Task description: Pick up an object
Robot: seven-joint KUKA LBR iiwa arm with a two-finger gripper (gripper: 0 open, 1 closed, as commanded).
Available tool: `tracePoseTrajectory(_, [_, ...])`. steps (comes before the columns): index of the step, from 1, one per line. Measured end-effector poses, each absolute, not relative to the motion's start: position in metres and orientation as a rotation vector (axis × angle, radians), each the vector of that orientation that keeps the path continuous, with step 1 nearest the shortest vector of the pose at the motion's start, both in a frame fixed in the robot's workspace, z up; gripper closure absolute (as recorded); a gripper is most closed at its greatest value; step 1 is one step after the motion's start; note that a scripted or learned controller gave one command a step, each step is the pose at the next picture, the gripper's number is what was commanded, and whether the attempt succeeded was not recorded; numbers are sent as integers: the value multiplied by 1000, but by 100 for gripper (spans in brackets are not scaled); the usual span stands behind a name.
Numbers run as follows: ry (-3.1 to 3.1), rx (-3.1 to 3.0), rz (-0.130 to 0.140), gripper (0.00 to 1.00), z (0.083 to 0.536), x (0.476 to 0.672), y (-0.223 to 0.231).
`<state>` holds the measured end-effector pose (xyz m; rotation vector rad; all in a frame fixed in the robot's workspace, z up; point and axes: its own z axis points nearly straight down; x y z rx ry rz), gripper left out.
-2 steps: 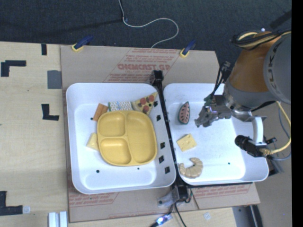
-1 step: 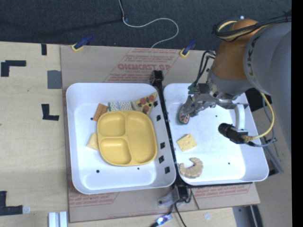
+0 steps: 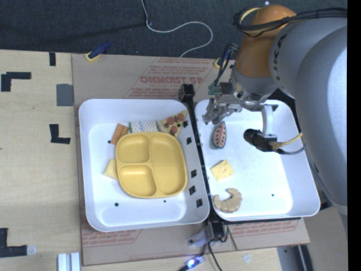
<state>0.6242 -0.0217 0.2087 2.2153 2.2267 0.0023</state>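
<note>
My gripper (image 3: 218, 115) hangs over the top left of the right bin (image 3: 282, 208), its grey fingers pointing down just above a watermelon slice (image 3: 219, 134). The slice lies on the bin floor, apart from the fingertips as far as I can tell. Below it lie a yellow cheese wedge (image 3: 221, 170) and a tan croissant (image 3: 228, 200). The left bin (image 3: 90, 129) holds a yellow divided plate (image 3: 151, 164), with a pizza slice (image 3: 174, 123), an orange stick (image 3: 119, 133) and a patterned piece (image 3: 143, 127) along its upper edge.
A black fitting with a cable (image 3: 260, 139) hangs off the wrist over the right bin. The divider (image 3: 194, 151) between the bins runs just left of the gripper. The arm's grey body covers the right side.
</note>
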Motion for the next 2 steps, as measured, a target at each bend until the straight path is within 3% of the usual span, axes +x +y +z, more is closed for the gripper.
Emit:
tracePoseTrajectory(1, [2226, 2217, 2, 100, 219, 646, -4])
tracePoseTrajectory(2, [2220, 2221, -2, 100, 223, 654, -22])
